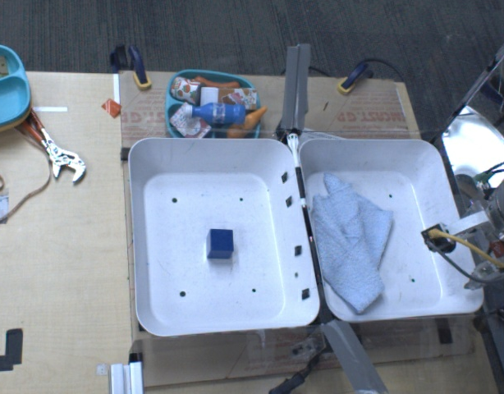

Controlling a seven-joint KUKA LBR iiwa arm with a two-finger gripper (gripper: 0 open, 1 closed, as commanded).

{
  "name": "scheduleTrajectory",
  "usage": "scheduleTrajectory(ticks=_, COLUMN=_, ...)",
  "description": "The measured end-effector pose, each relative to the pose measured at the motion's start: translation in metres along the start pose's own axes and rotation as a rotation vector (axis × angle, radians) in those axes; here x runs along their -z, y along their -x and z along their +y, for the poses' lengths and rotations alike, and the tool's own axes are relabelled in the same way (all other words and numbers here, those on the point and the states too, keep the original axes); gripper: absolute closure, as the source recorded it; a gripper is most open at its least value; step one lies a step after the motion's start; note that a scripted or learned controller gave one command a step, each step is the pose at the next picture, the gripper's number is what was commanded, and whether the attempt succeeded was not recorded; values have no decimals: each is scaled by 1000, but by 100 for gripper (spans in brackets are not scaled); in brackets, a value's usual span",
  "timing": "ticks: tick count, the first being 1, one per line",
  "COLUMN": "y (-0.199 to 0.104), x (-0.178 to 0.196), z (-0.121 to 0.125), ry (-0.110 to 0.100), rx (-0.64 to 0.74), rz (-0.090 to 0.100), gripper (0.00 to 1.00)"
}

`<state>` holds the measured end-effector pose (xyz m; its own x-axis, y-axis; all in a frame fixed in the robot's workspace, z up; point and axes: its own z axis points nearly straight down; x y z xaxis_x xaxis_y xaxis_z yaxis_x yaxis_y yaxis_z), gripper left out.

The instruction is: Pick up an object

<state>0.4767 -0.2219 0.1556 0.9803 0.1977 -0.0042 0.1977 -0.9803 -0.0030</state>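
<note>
A small dark blue cube (221, 243) sits flat near the middle of the left white bin (145, 245), apart from every wall. In the right white bin (420, 175) a light blue cloth (350, 240) lies crumpled. It runs from the bin's back left down to its front edge, close to the divider between the bins.
A teal tub (213, 105) packed with small items stands behind the left bin. A wrench (61, 161) and a teal tray (6, 89) lie on the bench at far left. A yellow-tipped cable end (438, 237) pokes over the right bin's right rim, beside shiny metal parts (474, 138).
</note>
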Motion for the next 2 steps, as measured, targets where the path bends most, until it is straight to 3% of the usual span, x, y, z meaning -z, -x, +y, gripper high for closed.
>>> scheduleTrajectory(ticks=2, y=0, x=32, z=0, ry=2, rx=5, rz=2, gripper=0)
